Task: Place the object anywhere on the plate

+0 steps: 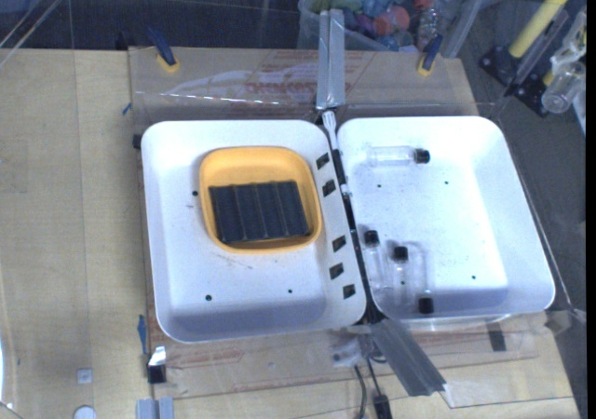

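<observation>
Resting: dark slab (pixel 259 212) flat on yellow plate (pixel 212 168), left bin (pixel 168 222); placement looks done.
Hand: state cannot tell.

Even, bright light; slightly soft focus.

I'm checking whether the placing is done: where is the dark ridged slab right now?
The dark ridged slab lies flat on the yellow plate in the left bin of the camera view, near the divider between the two bins.
</observation>
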